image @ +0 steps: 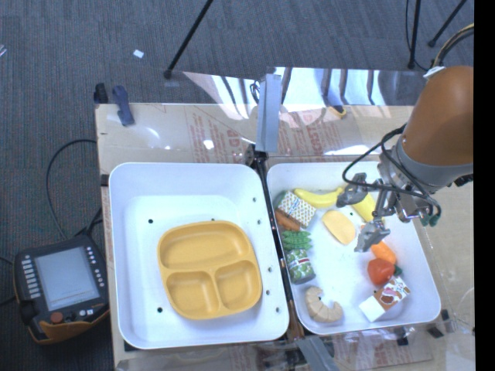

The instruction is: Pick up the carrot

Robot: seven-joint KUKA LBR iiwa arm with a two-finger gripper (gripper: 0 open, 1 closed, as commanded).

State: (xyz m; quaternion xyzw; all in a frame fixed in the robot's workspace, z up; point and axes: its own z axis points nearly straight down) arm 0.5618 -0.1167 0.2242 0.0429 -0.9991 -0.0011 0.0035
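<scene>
- Right bin (429, 284), crowded with play food; left bin (131, 207) with just a yellow divided tray (209, 269) in it.
- Carrot (383, 251) judged to be the short orange piece toward the right bin's right side, touching a redder item (379, 271) just below it. Identity not certain: small and partly shaded by the tool.
- Second candidate noted: a slim orange-brown piece (288, 221) against the bin's left wall, tucked under a checkered box (297, 207). Could be mistaken for the target.
- Gripper (370, 236) hanging just up-left of the orange piece, beside a pale yellow wedge (339, 226). Nothing seen held in it.
- Jaw opening: cannot tell, since wrist hardware and cables blur together there.
- Arm reaching in from the right, orange band (441, 122) well above the bin, wrist angled down and left; probably lined up for a top-down approach so as to clear the bin wall.
- Step judged: approach, with no grasp made.
- Next move likely needs a small shift toward the orange piece, then descent.
- Risks: red neighbour pressed close, leaving little room on that side; banana (319, 198) and wedge near enough to be nudged.
</scene>
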